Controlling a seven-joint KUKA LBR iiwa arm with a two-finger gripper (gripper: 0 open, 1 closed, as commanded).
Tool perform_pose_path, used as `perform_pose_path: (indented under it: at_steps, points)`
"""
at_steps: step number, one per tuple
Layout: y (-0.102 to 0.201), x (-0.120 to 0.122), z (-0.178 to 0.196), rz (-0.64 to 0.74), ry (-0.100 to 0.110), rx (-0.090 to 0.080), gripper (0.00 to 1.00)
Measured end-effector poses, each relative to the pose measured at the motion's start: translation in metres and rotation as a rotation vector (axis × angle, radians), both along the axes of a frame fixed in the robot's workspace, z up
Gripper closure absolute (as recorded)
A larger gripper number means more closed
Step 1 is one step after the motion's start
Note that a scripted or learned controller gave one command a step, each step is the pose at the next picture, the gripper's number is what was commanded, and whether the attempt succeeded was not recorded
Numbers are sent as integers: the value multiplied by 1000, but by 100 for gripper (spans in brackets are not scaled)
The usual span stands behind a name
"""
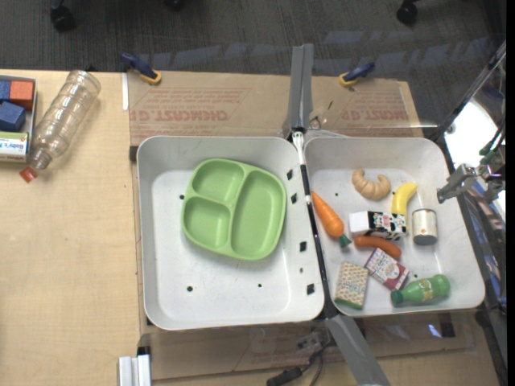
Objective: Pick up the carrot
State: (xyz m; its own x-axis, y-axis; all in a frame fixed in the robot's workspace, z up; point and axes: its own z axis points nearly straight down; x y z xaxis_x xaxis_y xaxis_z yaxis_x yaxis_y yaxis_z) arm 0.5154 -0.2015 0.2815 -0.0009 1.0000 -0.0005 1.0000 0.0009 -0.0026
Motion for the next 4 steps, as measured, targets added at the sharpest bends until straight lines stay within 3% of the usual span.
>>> perform_pose_path:
  at_steps: [1,2,3,4]
  points:
    - [34,19,-157,83,-12,-2,0]
    - [8,70,-172,282,-19,38,0]
    - [-2,74,-157,279,-42,4,100]
    - [32,144,-46,342,-6,-2,100]
